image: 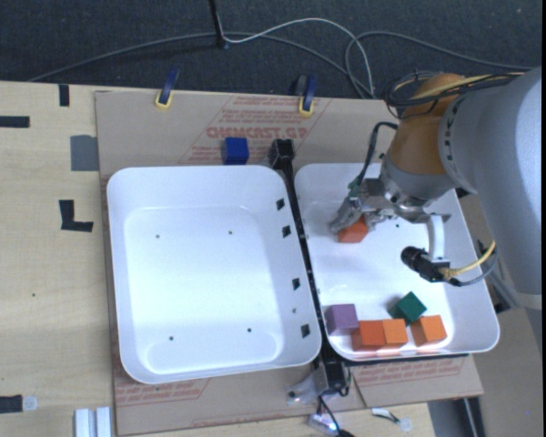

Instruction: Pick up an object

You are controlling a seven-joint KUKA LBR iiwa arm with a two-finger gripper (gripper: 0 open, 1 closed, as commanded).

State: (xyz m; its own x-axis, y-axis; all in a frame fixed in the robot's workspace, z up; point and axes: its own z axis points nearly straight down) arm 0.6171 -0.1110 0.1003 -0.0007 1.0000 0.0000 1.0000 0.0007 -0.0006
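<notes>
The tool (357,218) stands narrow over the small orange block (352,234) just beneath, likely light and rigid, best pinched across flat sides

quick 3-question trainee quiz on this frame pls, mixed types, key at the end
1. True or false: the blue block lies inside the left bin.
2. Which block is right at the gripper? A) purple block B) green block C) the lone orange block in the upper part of the right bin
3. Fill in: the purple block, the green block and a row of orange blocks sit along the right bin's ____ edge in the view.

Key:
1. False. It sits on the cardboard beyond the bin's far rim.
2. C
3. bottom (near)
</notes>
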